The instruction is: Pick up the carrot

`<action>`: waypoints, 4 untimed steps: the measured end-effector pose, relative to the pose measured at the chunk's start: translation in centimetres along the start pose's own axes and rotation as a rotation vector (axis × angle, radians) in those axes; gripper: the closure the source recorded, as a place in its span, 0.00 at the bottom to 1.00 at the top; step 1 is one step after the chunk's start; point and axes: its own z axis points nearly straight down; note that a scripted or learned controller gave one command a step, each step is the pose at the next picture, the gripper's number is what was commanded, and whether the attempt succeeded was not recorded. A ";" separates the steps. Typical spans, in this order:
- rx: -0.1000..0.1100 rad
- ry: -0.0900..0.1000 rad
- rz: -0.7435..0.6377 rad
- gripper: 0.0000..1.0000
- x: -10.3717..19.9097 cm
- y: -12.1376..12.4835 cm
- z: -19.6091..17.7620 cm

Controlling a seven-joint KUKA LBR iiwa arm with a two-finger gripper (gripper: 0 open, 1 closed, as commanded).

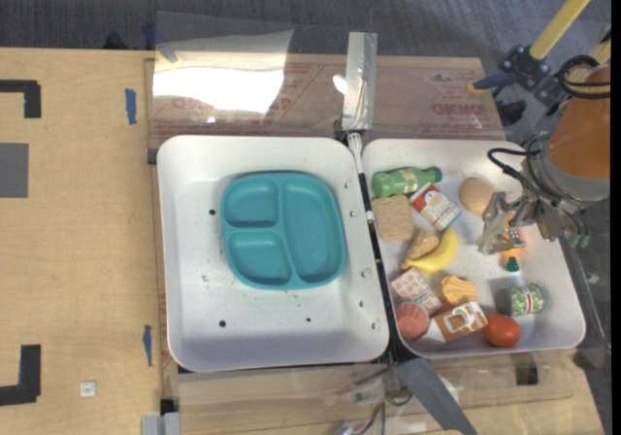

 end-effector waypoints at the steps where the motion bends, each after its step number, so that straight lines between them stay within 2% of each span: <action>1: -0.002 0.009 -0.063 1.00 7.5 2.5 1.0; 2: 0.004 -0.016 -0.066 0.00 6.7 2.6 0.5; 3: 0.002 -0.001 -0.176 0.00 1.8 1.5 2.2; 4: 0.006 -0.014 -0.175 1.00 1.4 1.5 0.9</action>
